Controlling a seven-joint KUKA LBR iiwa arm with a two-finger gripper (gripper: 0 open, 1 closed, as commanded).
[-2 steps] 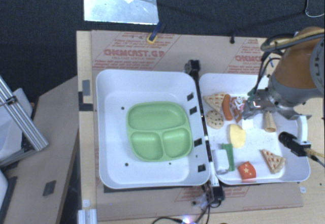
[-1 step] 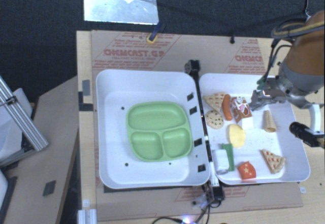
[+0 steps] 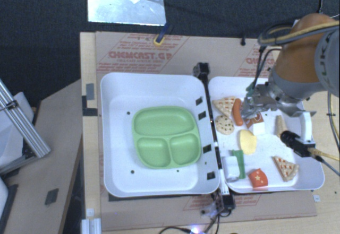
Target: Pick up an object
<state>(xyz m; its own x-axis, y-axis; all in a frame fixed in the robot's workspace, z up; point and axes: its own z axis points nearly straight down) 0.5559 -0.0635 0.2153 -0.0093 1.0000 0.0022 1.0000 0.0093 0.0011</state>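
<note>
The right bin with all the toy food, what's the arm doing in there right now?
The grey arm with the orange band has its two-finger gripper lowered into the right white bin, over the orange toy sausage and a small red-and-white block. Nothing visibly sits between its fingers, so no grasp can be confirmed. Around it lie a waffle-patterned wedge, a round speckled cookie, a yellow oval piece and a pizza slice. The left white bin holds a green divided plate.
</note>
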